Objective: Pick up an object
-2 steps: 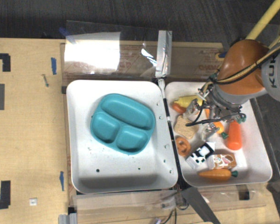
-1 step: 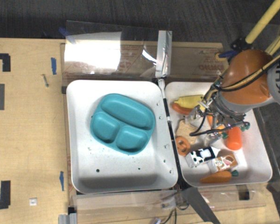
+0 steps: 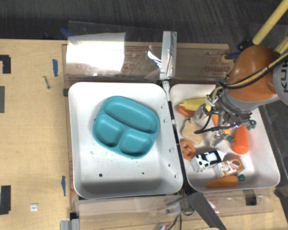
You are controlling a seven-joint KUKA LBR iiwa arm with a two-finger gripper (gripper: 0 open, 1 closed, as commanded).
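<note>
My gripper point(image 3: 220, 131) hangs low over the middle of the right bin point(image 3: 269, 169), below the orange wrist band point(image 3: 252, 75). Around it lie several small toy foods: a yellow piece point(image 3: 192, 102), an orange carrot-like piece point(image 3: 185, 110), a tan bread slice point(image 3: 193, 131), an orange cylinder point(image 3: 240, 139), a pretzel-like ring point(image 3: 187, 149), a black-and-white carton point(image 3: 207, 160), a brown-and-white box point(image 3: 231, 167) and an orange carrot point(image 3: 222, 181). The wrist hides the fingertips, and I see nothing lifted.
The left bin point(image 3: 81, 128) holds a teal divided plate point(image 3: 126, 125). A clear plastic wall point(image 3: 168, 56) stands behind the bins. Cables loop beside the wrist. Wooden bench surface stretches to the left.
</note>
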